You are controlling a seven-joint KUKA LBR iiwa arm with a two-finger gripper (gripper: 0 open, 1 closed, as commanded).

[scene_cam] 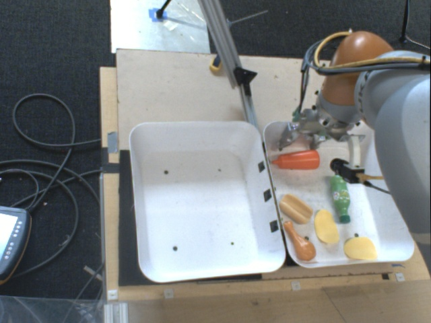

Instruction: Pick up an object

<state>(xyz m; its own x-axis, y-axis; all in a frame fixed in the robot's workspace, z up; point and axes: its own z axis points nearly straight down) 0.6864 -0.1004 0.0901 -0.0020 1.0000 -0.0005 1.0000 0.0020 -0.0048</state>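
Two white bins were seen side by side on the worktop (168, 86) from the camera above: the left bin (145, 200) and the right bin (397, 237), the latter crowded with play food. At the far end of the right bin, the hand (301, 134) was held low, just above an orange carrot (296, 159) lying on its side, near the bin's inner wall. Whether the hand was spread or pressed together could not be told, for the metal parts were blurred and bunched under the wrist. Nothing was seen between them, so no hold could be called.

Further down the bin, a green bottle (340, 197) was laid lengthwise, a bread roll (295, 208) and a drumstick (300, 242) sat beside the divider, and two yellow pieces (327, 227) (360, 248) were placed near the front.

The carrot was judged the likely target. For a clean pick, the grip would best be set across the carrot's narrow width, at its thicker middle, and lowered straight; the nearby wall could be clipped if the approach were drifted leftward.
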